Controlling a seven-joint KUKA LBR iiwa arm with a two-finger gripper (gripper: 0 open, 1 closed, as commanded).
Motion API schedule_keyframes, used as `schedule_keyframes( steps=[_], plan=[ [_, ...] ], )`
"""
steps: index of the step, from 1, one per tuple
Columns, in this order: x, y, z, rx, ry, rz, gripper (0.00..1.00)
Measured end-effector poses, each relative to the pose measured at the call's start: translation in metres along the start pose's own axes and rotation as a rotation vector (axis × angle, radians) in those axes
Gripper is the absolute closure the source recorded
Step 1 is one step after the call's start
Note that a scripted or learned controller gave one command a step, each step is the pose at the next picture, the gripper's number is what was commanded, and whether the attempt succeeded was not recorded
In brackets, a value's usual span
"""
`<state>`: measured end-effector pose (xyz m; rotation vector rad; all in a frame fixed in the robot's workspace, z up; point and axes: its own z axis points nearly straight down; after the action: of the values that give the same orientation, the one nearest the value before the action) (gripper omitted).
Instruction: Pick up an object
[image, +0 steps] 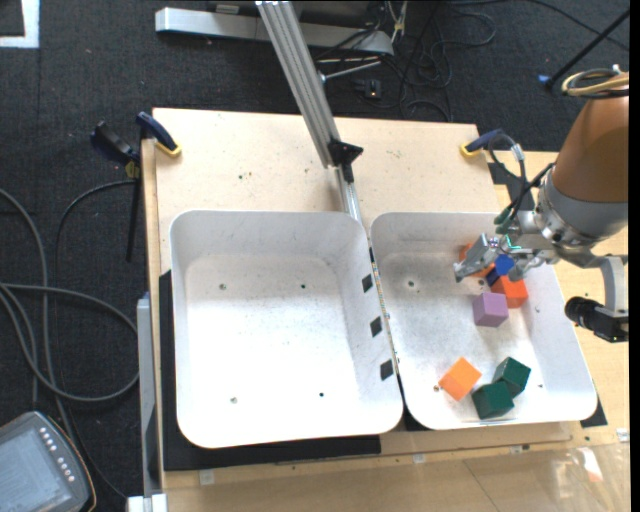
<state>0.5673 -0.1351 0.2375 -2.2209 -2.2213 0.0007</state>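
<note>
A pale wooden tabletop (260, 160) carries two shallow white bins side by side, the left bin (270, 320) and the right bin (440, 300). The grey arm with its orange band (595, 160) reaches in from the right, its metal gripper (484, 258) low over the right bin's upper part, and whether it is open or closed cannot be told. Just beside it lie a blue block (503, 266) and an orange-red block (514, 291), touching a lilac cube (490, 309), while an orange cube (460, 379) and two dark green blocks (502, 388) sit near the front rim.
</note>
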Motion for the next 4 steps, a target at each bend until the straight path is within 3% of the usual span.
schedule_keyframes(
  steps=[2,3,4],
  plan=[
    [0.006,-0.012,0.119,0.006,0.001,0.001,0.0],
    [0.006,-0.013,0.143,0.001,0.0,0.001,0.0],
    [0.006,-0.012,0.132,-0.002,0.0,0.001,1.0]
  ],
)
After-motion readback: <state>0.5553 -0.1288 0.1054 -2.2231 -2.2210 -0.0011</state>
